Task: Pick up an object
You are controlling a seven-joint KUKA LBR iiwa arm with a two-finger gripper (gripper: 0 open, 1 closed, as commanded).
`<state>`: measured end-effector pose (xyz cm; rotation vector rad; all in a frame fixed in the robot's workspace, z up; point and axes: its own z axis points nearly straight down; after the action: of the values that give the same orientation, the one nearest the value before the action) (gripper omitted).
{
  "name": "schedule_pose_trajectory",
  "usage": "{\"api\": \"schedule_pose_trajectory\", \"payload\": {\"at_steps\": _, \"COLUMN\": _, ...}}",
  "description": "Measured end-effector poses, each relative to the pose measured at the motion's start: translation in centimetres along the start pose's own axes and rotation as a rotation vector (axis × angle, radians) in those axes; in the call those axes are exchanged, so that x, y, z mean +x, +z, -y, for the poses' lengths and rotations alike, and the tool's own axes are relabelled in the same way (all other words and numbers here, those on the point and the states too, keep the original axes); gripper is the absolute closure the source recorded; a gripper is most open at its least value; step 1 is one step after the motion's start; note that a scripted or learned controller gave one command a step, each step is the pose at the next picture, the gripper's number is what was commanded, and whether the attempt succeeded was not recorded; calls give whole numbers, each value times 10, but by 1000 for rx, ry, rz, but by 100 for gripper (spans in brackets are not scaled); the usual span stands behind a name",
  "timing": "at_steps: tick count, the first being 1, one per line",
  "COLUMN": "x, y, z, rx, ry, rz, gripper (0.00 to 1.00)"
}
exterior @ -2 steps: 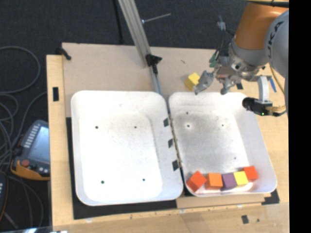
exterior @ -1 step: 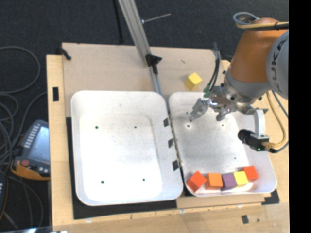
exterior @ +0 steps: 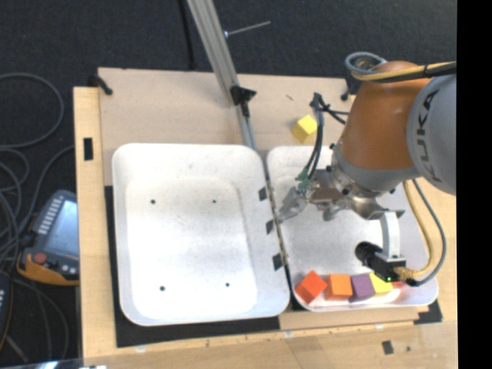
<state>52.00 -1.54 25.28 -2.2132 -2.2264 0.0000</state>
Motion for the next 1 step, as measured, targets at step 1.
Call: {"api": "schedule_pose_trajectory", "payload": {"at_steps": 1, "x": 77, "y": 60, "z": 36, "rx": 4, "ry": -3, "rz": 0, "gripper": 0}}
